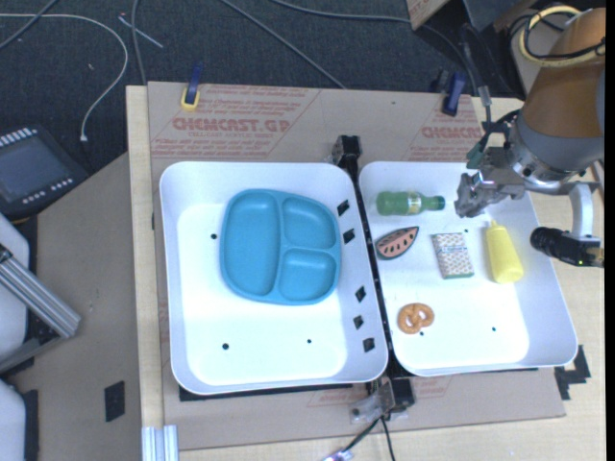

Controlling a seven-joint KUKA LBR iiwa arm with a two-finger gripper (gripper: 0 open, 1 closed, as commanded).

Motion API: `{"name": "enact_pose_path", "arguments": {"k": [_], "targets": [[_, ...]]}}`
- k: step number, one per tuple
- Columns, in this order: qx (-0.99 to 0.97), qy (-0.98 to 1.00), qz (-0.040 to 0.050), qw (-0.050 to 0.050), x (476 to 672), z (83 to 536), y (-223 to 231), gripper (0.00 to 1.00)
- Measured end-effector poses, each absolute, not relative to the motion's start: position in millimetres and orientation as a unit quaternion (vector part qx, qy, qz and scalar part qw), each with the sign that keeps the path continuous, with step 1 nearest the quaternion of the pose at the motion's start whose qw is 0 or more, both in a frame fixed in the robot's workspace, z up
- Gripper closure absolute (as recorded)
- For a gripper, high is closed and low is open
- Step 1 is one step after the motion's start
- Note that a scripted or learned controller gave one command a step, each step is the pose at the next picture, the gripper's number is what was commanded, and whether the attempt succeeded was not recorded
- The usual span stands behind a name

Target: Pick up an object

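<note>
- Bench (288, 113): cardboard-topped, bearing two white bins side by side.
- Left bin (192, 353): holds a blue divided plate (281, 246), lying flat.
- Right bin (538, 325): green bottle (408, 203) at far left, watermelon slice (397, 242) below it, pretzel (415, 317) nearest, patterned sponge (452, 254) centrally, yellow bottle (504, 253) right.
- Gripper (471, 198): above the far edge, just right of the green bottle; finger state cannot be told.

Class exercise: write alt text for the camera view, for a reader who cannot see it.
A grey robot arm's end effector hangs over the right bin, near a green bottle; a watermelon slice, sponge, yellow bottle and pretzel also lie there. The left bin holds a blue divided plate.
</note>
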State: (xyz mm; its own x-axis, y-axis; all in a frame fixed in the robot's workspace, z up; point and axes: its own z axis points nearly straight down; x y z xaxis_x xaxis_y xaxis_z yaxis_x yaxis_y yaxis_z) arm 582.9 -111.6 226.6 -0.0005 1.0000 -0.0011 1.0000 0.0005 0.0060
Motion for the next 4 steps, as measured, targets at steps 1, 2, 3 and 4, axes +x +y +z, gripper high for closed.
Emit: {"name": "enact_pose_path", "arguments": {"k": [1, 2, 3, 4], "targets": [[0.707, 0.707, 0.0016, 0.002, 584.1, 255, -112, 1.0], [0.705, 0.709, 0.0002, -0.002, 584.2, 245, -50, 1.0], [0.705, 0.709, 0.0013, 0.0, 589.6, 251, 1, 1.0], [0.705, 0.709, -0.0005, -0.002, 587.1, 235, 56, 1.0]]}}
